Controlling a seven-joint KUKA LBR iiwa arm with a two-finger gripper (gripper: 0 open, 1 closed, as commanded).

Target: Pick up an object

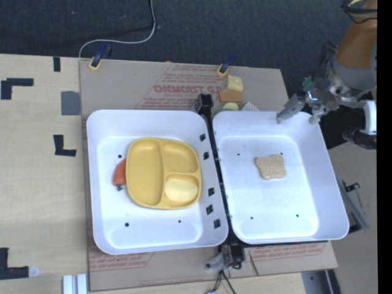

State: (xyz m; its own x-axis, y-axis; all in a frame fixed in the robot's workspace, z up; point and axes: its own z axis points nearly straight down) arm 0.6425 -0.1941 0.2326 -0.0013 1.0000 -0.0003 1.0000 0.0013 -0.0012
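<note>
**Pick not yet started: claw hangs at the right bin's far corner**

The claw (298,109) sits at about 1 o'clock over the right bin (324,164), above its far rim, with two fingers (288,111) that look spread and nothing between them. The arm (355,54) reaches in from 2 o'clock.

The nearest candidate is the tan bread slice (271,167), lying flat near the middle of the right bin, well apart from the claw and toward 7 o'clock from it. In the left bin (104,182) a yellow divided plate (162,172) lies at the centre, with an orange piece (119,173) tucked against its 9 o'clock edge. Small blocks (231,90) rest on the bench (37,164) at 12 o'clock, just beyond the bins.

By my reading, nothing is lifted yet. Left to do: travel over an object, descend, close and raise it.
</note>
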